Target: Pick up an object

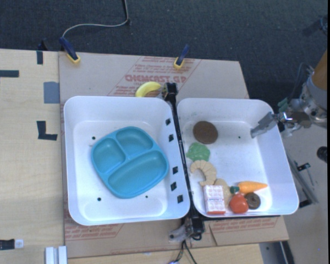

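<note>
The right bin (pixel 264 158) holds several small things. A brown round disc (pixel 205 131) lies near its back left, with a green leafy piece (pixel 198 151) and a beige curved pastry (pixel 204 170) in front of it. Along the front sit a white and red packet (pixel 214 198), a red tomato (pixel 238 203), an orange carrot (pixel 252 186) and a dark ring (pixel 253 201). My gripper (pixel 259 128) hangs over the bin's back right part, well apart from all of these, with nothing seen in it.
The left bin (pixel 77 147) holds a blue divided plate (pixel 130 161). A yellow banana (pixel 148 89) lies on the cardboard behind the bins. A black divider with clips (pixel 175 147) runs between the bins. The arm's wrist (pixel 305 111) sits over the right rim.
</note>
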Motion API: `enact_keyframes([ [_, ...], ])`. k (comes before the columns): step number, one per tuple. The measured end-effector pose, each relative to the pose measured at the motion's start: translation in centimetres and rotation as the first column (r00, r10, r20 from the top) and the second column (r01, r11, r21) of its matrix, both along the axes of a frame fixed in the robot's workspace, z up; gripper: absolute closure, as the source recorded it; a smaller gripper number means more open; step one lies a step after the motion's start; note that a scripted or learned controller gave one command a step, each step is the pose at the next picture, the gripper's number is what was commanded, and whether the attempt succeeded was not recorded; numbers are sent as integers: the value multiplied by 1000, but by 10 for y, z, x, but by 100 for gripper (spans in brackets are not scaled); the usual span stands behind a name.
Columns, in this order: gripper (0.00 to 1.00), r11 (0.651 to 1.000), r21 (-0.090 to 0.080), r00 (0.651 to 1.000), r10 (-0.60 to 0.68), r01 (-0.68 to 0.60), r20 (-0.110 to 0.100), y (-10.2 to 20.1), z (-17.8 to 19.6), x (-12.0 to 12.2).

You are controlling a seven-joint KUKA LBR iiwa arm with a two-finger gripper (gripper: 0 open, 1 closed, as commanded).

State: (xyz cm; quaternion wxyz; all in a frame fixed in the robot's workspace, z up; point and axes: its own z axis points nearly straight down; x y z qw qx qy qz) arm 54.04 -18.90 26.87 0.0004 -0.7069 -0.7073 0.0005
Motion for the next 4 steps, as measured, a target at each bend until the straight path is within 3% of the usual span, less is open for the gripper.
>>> enact_keyframes([
  [1,0,1000,1,1000,1,-1,-2,51,-100,53],
  [2,0,1000,-1,1000,1,-1,5,74,-182,102],
  [3,100,1000,-2,1000,2,-2,5,74,-172,102],
  [4,100,1000,0,1000,2,-2,2,129,-84,83],
])
